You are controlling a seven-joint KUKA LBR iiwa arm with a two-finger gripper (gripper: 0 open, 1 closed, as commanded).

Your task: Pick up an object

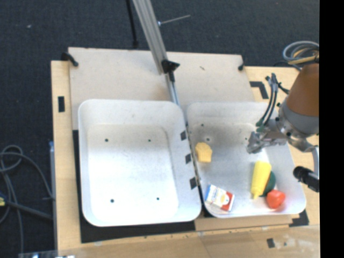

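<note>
The arm point(303, 98) is being cut off at the right side, so its upper part is not showing. The gripper point(257, 143) is looking small and blurred, and its fingertips are not clear. A green object point(271, 179) is lying mostly hidden behind the yellow bottle point(260, 178). The print on the small carton point(219, 198) is too small to read. A black part point(306, 177) at the right is also being cut off.

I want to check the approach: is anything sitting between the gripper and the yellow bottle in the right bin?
Nothing visible does. The gripper hangs just above the top end of the yellow bottle, with only bare floor of the right bin between them. The red ball lies beyond the bottle's far end.
</note>
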